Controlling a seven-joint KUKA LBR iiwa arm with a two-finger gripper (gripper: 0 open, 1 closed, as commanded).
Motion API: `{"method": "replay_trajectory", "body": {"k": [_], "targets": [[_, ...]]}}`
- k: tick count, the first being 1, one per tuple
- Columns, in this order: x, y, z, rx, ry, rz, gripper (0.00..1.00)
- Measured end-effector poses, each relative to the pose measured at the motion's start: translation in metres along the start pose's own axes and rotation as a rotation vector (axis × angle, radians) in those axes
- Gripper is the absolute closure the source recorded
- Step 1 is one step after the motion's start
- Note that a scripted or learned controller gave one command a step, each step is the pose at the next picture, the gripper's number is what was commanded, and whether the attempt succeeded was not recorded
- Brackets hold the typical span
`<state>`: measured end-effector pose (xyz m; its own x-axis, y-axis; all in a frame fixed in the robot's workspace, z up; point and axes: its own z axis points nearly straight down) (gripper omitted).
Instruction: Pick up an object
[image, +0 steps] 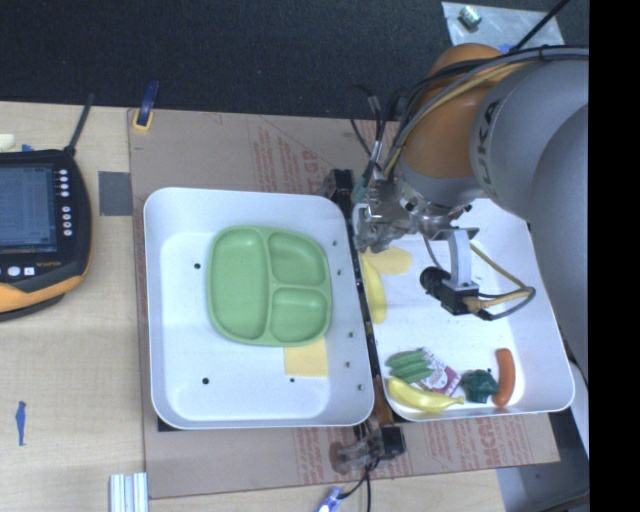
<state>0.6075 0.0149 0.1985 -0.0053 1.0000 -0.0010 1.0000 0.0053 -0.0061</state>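
My gripper (377, 240) hangs over the far left part of the right bin (545, 330), just above a pale yellow banana-like piece (374, 285) that lies along the bin's left wall. A pale yellow flat piece (397, 261) lies beside it. At the bin's near end sit a yellow banana (424, 399), a green pea pod (408, 361), a dark green leafy piece (480, 382) and a red sausage (504, 376). In the left bin (170, 300) rest a green divided plate (270, 285) and a yellow cheese slice (307, 359).
A black and orange teach pendant (35, 230) lies on the bench at the far left. Cables and a black camera module (450, 290) hang from the wrist over the right bin. The arm's grey body covers the right bin's far right side.
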Motion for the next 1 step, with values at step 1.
{"method": "replay_trajectory", "body": {"k": [1], "targets": [[-0.0002,0.0000,-0.0001,0.000,0.000,0.000,0.00]]}}
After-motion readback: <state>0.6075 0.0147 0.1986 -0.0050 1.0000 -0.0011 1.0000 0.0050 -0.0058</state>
